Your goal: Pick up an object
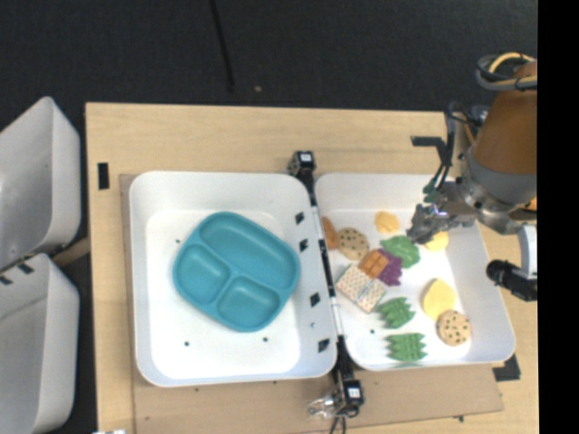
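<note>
Camera view: the pincer (425, 227) hangs low over the right bin (493, 333), its tip just above a green leafy piece (401, 250) and beside a small yellow piece (437, 240). Whether it is apart or together I cannot tell — the wrist hides it from above.

The green leafy piece, lying in the upper middle of the right bin, looks the likeliest thing to take. It appears to be a small toy food of moulded plastic — light, stiff, probably a little slick, and not fragile. Its ruffled edge gives uneven purchase, so a grip across its narrow middle seems safest.

It sits in a crowd. A purple piece (390, 268) and an orange block (372, 262) touch or nearly touch its lower left edge, and a second yellow piece (387, 221) lies just above. Closing there could catch a neighbour or push the leaf aside.

Farther off in the same bin lie two cookies (352, 241), a wafer square (359, 288), a yellow wedge (439, 297) and two more green pieces (405, 346). The left bin (149, 333) holds a blue divided plate (237, 270), well apart.
</note>
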{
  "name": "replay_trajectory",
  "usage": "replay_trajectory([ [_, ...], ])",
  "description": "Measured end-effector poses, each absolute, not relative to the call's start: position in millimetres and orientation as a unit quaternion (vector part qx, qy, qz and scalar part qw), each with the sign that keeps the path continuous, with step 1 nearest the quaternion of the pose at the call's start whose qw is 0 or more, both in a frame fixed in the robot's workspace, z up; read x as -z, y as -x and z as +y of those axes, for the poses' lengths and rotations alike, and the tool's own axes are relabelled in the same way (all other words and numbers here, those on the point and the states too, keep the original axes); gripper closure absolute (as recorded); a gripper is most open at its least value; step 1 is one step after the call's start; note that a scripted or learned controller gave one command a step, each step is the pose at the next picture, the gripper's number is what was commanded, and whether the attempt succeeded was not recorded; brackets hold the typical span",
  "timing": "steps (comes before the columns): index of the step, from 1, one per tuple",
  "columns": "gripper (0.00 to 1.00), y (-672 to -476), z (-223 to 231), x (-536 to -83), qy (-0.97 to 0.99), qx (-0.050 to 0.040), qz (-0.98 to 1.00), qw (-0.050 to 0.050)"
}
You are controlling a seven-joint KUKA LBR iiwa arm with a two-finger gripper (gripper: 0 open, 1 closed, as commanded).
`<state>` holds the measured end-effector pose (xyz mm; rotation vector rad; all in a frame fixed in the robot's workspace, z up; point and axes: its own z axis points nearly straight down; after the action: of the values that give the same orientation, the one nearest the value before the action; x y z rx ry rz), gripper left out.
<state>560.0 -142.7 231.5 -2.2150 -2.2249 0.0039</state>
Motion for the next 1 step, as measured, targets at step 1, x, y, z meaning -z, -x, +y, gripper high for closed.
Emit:
replay_trajectory([
  [1, 1.0, -538.9, -104.8, -239.9, 0.705, -0.0001, -0.709, 0.001],
])
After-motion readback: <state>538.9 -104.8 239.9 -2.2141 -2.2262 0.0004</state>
